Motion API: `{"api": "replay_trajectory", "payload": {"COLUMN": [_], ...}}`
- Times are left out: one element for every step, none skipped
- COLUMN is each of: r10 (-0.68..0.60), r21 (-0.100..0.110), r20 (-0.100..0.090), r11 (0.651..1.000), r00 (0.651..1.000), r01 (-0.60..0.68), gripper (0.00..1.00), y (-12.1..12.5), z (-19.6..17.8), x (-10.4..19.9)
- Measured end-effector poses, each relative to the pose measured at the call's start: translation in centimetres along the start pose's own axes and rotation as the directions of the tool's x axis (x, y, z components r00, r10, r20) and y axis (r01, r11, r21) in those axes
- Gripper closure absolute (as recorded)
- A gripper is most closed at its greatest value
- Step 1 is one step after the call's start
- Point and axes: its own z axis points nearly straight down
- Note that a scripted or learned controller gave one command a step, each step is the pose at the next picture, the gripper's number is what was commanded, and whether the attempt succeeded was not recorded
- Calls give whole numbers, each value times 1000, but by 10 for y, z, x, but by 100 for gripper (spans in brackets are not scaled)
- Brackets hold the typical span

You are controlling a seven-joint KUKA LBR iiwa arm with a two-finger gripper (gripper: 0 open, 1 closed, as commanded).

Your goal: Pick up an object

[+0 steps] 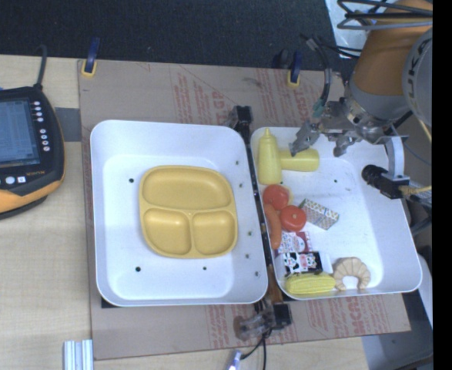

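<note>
Grey arm with its gripper (323, 135) low over the upper part of the right bin (387, 230).

I see the fingers spread apart with nothing between them, the left tip just above a yellow block (301, 160) that lies beside a yellow mustard bottle (268, 159) at the bin's upper left. Further down the left side sit a red tomato (276, 197), a red cap (292, 219), a carrot (273, 230), a small patterned packet (319, 213), a cow-print carton (298, 261), corn (311, 285) and a croissant (352, 270). The left bin (118, 268) holds a yellow divided tray (187, 210). A tablet (14, 149) rests at the frame's left edge.
</note>
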Motion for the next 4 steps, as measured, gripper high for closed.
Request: {"api": "replay_trajectory", "payload": {"r10": [2,2,1,0], "r21": [-11,1,1,2], "r20": [9,11,11,10], "r11": [1000,1000,1000,1000], "r00": [1000,1000,1000,1000], "r01": [-2,-2,-1,0], "gripper": [0,100,0,100], "y": [19,17,17,17], "z": [81,68,69,59], "x": [-3,-6,-5,-6]}}
